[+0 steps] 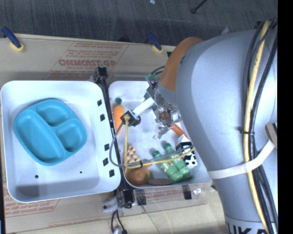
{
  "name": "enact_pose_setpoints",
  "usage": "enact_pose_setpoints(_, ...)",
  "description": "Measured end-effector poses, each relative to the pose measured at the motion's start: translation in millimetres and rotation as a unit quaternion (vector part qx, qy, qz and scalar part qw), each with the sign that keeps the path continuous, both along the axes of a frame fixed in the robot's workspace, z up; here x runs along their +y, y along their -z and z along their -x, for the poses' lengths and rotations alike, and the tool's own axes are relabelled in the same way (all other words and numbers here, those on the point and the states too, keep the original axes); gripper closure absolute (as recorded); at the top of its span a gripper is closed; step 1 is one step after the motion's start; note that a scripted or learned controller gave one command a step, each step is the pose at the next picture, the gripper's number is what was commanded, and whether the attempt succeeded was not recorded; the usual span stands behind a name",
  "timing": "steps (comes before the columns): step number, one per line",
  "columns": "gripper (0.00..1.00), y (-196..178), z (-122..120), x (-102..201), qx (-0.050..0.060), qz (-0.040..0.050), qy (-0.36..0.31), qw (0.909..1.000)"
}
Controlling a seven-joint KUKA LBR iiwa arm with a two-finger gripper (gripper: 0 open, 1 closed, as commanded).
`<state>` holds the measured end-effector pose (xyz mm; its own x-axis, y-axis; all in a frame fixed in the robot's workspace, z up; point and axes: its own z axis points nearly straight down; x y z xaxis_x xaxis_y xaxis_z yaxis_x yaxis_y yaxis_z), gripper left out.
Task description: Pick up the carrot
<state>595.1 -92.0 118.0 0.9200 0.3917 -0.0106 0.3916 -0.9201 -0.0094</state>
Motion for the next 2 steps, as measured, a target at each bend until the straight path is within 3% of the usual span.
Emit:
enact_pose_setpoints(1, 0.00, 27, -53, -8, -0.001, 0.0012, 0.065, 0.9979)
enact_pose_setpoints(2, 0.00, 28, 51, 3, 0.001, 0.0007, 0.094, 0.9956)
